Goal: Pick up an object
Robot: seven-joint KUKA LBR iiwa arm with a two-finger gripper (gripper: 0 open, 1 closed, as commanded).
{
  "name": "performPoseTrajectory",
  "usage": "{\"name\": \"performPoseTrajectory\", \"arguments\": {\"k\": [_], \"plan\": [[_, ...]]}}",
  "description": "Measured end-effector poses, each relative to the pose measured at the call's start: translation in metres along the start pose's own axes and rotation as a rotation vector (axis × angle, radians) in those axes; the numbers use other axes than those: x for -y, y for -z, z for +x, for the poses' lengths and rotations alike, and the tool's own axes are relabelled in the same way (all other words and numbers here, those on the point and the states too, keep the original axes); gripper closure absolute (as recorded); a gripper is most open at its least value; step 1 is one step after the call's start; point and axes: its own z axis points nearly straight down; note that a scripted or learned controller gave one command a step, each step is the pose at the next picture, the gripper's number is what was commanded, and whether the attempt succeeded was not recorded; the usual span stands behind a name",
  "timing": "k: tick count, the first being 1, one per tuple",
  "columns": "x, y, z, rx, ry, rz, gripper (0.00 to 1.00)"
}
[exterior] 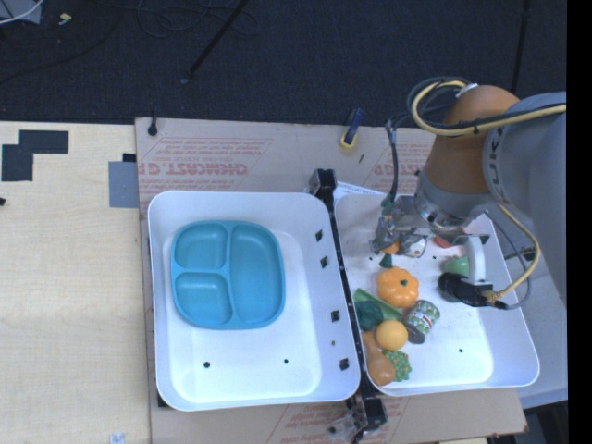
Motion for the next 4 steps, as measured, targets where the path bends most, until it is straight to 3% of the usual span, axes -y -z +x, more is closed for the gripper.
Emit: {"name": "performPoseTrajectory", "arguments": {"k": [1,2,3,4], "plan": [[-0.010,0.059,-0.001,0.000,0.006,-0.004,1.00],[-0.010,0.088,-0.002,0.000,0.006,0.000,1.00],[-0.006,0.076,0.048,-0.002,0.009,0.004,1.00],[0.001,0.096,0.105,-0.003,0.012,0.002,1.00]]}}
